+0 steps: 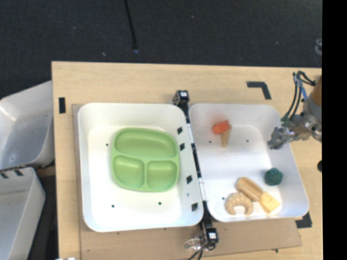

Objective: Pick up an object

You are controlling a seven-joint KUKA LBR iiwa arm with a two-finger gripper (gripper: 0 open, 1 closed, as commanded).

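Nothing is picked up yet. The loose things lie in the right bin (246, 210). A small dark green ball (273, 176) sits closest, just below the fingers (275, 138), which hang at that bin's right rim; I cannot tell whether they are apart or together. Farther down lie a yellow block (270, 202), a tan roll (249, 187) and a pale croissant-shaped piece (238, 203), bunched together. Left of the fingers lies an orange-topped cone (222, 131). Well beyond, the left bin (97, 215) holds a green divided plate (145, 159). Both bins rest on the tabletop (135, 80).
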